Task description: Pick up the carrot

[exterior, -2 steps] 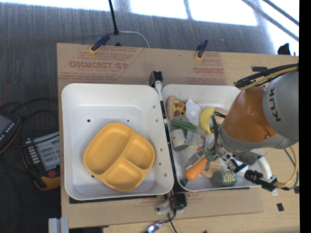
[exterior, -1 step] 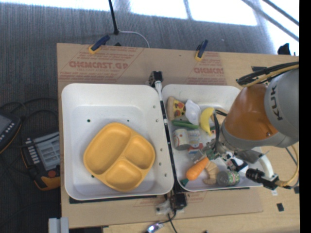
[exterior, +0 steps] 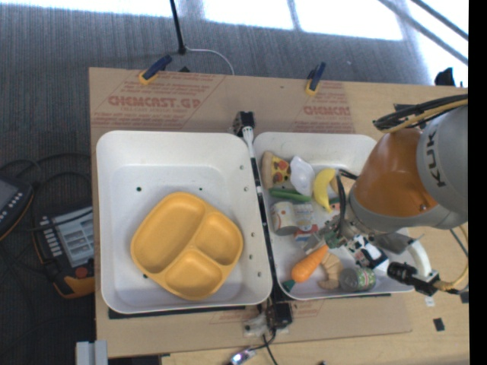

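I see the carrot (exterior: 310, 265) lying in the right bin (exterior: 358, 144), low and toward that bin's left side, at lower centre-right of the frame. It is small, orange, tapered, tilted with one end toward the lower left, and sits among crowded items: a banana (exterior: 325, 187) above it, a can (exterior: 356, 280) just to its right. The pincer (exterior: 340, 236) hangs just up and right of the carrot, I judge lining up for a grab; whether it is wide or narrow, I cannot tell. The yellow tray (exterior: 187, 245) sits in the left bin (exterior: 114, 204), away from the clutter.
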`<state>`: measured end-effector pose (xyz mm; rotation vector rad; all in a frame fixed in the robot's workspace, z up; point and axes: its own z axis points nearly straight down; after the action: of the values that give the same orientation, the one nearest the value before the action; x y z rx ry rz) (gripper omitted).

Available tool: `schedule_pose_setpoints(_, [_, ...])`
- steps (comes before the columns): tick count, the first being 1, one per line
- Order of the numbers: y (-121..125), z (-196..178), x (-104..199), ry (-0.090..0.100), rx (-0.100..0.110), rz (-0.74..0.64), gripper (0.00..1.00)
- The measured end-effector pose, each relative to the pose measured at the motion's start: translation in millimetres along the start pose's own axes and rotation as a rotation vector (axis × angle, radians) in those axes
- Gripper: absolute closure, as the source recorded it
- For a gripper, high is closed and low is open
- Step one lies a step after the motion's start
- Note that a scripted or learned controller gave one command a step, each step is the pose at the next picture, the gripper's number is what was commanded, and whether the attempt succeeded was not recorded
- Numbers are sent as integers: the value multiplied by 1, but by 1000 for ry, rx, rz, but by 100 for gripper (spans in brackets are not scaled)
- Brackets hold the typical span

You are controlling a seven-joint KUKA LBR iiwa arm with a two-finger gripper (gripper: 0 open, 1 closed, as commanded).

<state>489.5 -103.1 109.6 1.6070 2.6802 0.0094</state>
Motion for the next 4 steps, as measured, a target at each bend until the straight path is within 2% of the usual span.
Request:
schedule_pose_setpoints(1, [25, -75, 57, 10, 15, 112, 100])
schedule_pose_setpoints(2, [-8, 21, -7, 12, 7, -326, 100])
schedule_pose_setpoints(3, [-10, 20, -18, 6, -4, -734, 100])
schedule_pose_setpoints(4, [-21, 20, -37, 5, -5, -1053, 100])
